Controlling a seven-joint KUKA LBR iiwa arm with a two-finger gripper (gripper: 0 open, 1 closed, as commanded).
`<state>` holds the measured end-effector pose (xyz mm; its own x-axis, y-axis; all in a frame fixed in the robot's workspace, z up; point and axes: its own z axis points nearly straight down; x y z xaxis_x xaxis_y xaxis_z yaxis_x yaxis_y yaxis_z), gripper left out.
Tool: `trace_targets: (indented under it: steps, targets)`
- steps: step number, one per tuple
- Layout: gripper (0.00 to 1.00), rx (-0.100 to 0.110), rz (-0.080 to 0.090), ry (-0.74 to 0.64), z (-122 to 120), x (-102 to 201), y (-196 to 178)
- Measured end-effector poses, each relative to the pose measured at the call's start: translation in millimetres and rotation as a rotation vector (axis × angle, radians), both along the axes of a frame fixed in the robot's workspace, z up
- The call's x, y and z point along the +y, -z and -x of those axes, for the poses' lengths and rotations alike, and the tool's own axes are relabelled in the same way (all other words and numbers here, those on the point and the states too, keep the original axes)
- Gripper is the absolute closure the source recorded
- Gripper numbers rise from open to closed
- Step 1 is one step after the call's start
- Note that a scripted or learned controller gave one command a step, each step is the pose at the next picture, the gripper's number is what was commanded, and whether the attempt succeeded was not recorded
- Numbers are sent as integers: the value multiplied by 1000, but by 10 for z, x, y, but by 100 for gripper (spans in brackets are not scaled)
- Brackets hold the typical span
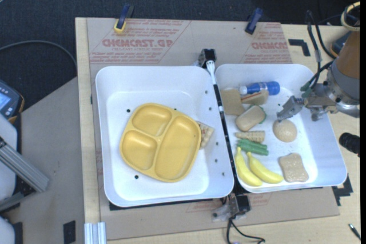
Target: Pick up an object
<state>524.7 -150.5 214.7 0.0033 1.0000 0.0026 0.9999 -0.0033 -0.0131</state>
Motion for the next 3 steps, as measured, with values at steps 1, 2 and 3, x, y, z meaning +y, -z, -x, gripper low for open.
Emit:
trace_targets:
  steps: [1, 2, 3]
  targets:
    - [0, -13, 3, -3, -28, 2, -66]
    - [0, -8, 0, -3, -47, 105, 451]
    - [0, -9, -1, -2, -33, 95, 1073]
